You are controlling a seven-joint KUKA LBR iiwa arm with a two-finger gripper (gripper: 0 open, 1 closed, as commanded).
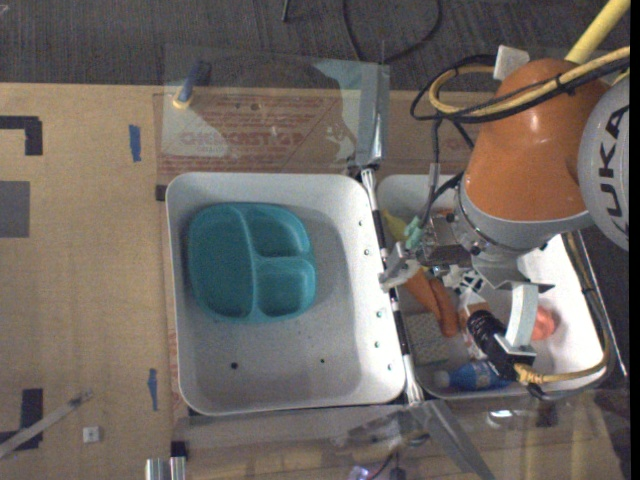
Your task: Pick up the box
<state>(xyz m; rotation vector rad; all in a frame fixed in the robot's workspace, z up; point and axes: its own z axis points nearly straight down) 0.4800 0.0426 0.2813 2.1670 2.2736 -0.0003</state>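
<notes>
- gripper [400, 268]: low at the left edge of the right bin [575, 308], right by the wall it shares with the left bin [270, 183]; can't tell if it's open or closed, nothing visibly held
- just beside it: orange item [443, 306]; green-yellow item [412, 230] a bit further back
- box [432, 338]: not certain, best guess is the pale grey flat rectangle towards the front of the right bin, touching the orange item and partly hidden by the arm
- further out: blue item [470, 376] at the front wall, red-orange item [545, 323] to the right
- teal plate [250, 263] in the left bin, well apart, not a factor
- risks: gripper sits so near the wall it may clip the rim; clutter is tight, so it could close on the orange item instead; a flat box gives little edge, so it could slip
</notes>
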